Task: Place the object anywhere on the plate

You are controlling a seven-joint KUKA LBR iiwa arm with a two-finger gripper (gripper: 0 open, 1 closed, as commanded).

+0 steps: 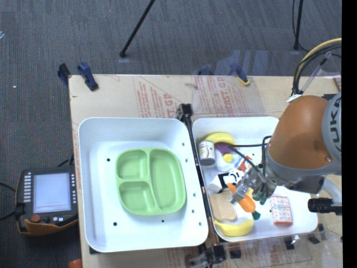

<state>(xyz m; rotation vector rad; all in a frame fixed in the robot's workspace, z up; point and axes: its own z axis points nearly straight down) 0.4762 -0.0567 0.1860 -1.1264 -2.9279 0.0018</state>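
Bench: a brown board bearing two white bins side by side; red printed markings run across its far part.
Left bin: shallow, white, with the plate lying in its middle.
Plate: light green, rounded corners, split into three compartments, two small ones on the left and one long one on the right. Nothing lies on it.
Right bin: shallow, white, holding a cluster of small items in its left and near parts.
Arm: enters from the right; the orange band sits over the right side of the right bin and hides part of its floor.
Gripper: low over the right bin, tilted toward the near left, directly above the item cluster. The view does not resolve the finger spacing, and whether anything sits between the fingers cannot be told.
Carrot: small orange item with a green end, just beside the gripper tip, inside the right bin, well apart from the plate. Whether it touches the gripper cannot be told.
Bread slice: tan, flat on the bin floor, to the left of the carrot.
Bananas: one at the far side of the cluster, another at the near edge of the right bin.
Can: small, lying near the left wall of the right bin.
Red box: small carton, to the right of the carrot.
Pendant: handheld screen unit left of the bench.
Clamps: blue, at the far left corner of the bench.
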